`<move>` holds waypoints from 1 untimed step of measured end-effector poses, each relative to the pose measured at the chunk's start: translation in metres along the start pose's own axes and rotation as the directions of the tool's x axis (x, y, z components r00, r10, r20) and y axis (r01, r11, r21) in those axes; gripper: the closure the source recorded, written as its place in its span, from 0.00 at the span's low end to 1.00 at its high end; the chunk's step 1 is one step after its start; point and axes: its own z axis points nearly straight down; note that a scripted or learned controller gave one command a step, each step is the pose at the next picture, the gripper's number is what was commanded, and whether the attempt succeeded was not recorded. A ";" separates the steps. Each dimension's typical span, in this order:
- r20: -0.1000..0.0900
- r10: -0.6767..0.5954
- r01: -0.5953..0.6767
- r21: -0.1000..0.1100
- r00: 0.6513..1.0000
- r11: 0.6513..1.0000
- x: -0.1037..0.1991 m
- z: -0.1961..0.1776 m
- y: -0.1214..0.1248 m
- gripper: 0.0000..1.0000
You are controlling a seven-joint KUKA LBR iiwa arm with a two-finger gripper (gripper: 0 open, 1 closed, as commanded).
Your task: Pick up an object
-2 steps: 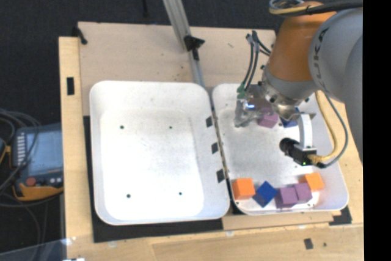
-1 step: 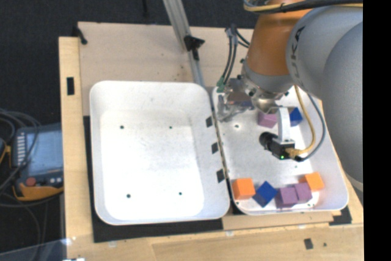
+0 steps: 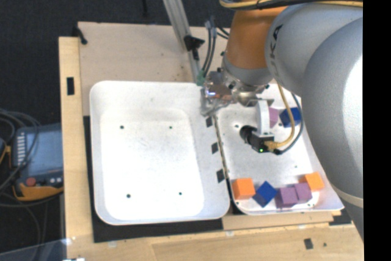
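Pale wooden worktop [image 3: 122, 52] carries two shallow white bins side by side. The grey arm [image 3: 324, 70] reaches over the right bin [image 3: 238, 156], and its gripper [image 3: 212, 99] sits at that bin's 11 o'clock corner, near the rim shared with the left bin [image 3: 104, 131]. Whether the gripper is released or clenched cannot be told. Along the right bin's 6 o'clock edge lie an orange block [image 3: 244, 187], a blue block [image 3: 266, 193] and two purple blocks [image 3: 294, 194], with a second orange block [image 3: 314, 180] at 5 o'clock. Toward 1 o'clock, a small blue block [image 3: 292, 116] is partly hidden.
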 end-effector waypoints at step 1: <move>-0.001 -0.001 0.001 -0.002 1.000 1.000 0.052 -0.016 0.023 1.00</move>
